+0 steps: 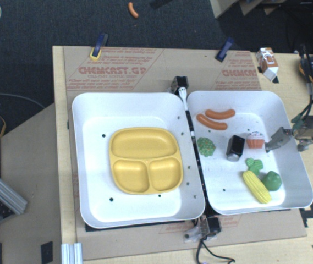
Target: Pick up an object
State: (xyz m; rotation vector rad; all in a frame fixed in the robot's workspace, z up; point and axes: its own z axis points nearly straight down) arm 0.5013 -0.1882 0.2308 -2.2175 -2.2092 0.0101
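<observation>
Nearest my camera, cables point(208, 241) are trailing off the bench's front edge below the seam between the two bins.

Gripper point(273, 141): I am seeing it hanging over the right bin's point(288, 197) right side, reaching in from the right. I cannot tell how its tips are standing; nothing is showing between them.

Item, cupcake point(255, 140): sitting just left of the gripper tip, red base, pale top; whether they are touching I cannot tell.

Item, black block point(235, 147): lying tilted just left of the cupcake.

Item, green leafy piece point(253, 164): lying below the cupcake.

Item, green round vegetable point(272, 180): resting near the bin's front right corner, touching the corn cob point(256, 186), which is lying slantwise beside it.

Item, broccoli point(206, 146): sitting near the bin's left wall.

Item, two sausages point(216, 118): lying side by side towards the back left.

Left bin point(90, 120): holding a yellow divided plate point(145, 160), three compartments, in its middle.

Beyond: two clamps point(98, 47) are gripping the brown board's point(162, 65) back edge, and a small orange piece point(133, 9) is lying on the dark floor.
</observation>
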